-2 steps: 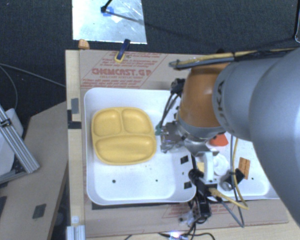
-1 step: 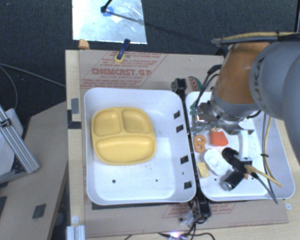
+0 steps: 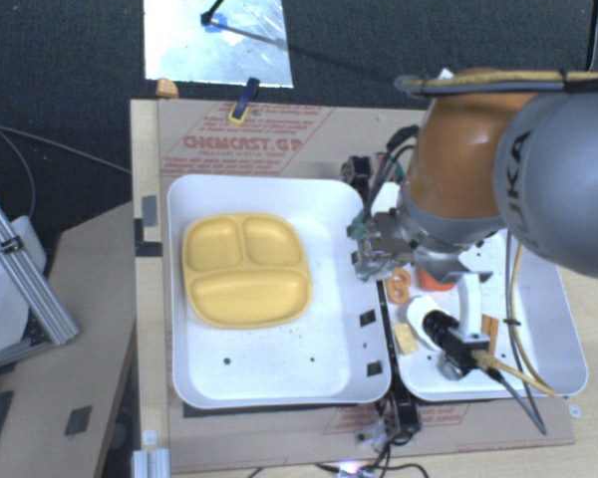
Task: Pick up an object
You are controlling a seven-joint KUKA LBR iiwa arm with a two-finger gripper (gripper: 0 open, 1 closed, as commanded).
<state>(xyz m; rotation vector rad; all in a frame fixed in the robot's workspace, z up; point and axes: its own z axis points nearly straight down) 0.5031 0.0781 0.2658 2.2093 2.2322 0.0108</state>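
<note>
The hand [image 3: 372, 255] hangs low over the seam where the two shallow white bins meet, just above the left bin's right-hand wall. Above it the big grey arm [image 3: 563, 167] with its orange band [image 3: 458, 157] covers much of the right white bin [image 3: 570, 366]. Open or closed? I cannot tell from this angle, because the wrist hides it. Nor can I tell whether it has hold of anything.

Now the pickings. In the left white bin [image 3: 209, 386] a yellow plastic plate with three compartments [image 3: 246, 269] lies flat towards the far-left part of the floor. It is off to the hand's left, near it but apart.

Over in the right bin, a small orange ring [image 3: 399, 288] sits just below the hand, close to that bin's left wall. Right beside the ring is a red-orange lump [image 3: 437, 280], half tucked under the wrist and too hidden to name. Nearer the camera lies a pale tan wedge [image 3: 407, 340], and further right a little brown-orange piece [image 3: 488, 327].

Both bins rest on a cardboard sheet with red lettering [image 3: 244, 139] spread across the surface [image 3: 90, 267]. At the sheet's far edge lies a blue and yellow clip [image 3: 244, 101].
</note>
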